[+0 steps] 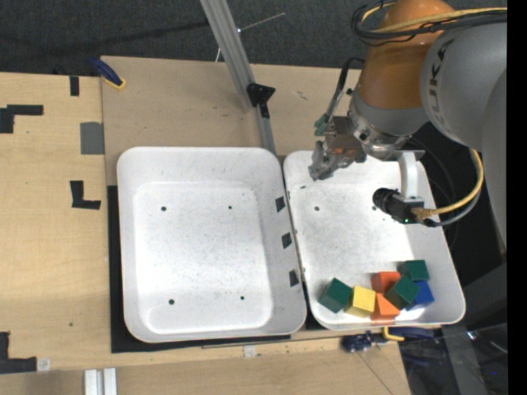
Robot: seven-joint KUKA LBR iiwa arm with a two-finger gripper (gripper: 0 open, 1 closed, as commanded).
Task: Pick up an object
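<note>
I see the tool (pixel 324 164) over the right bin's (pixel 346 220) far corner; finger state indeterminate; blocks (pixel 380 293) clustered at near edge

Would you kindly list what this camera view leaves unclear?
- Claw: small and blurred over the right bin's far corner; whether it grips anything is unclear.
- Block pile: blocks overlap, so the count and lower blocks are hidden.
- Blue item below the right bin: partly covered by the rim, too small to identify.

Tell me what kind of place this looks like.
Probably a robotics lab bench: a grey arm reaches over two white bins, and coloured blocks are piled in the right bin's near corner.
</note>
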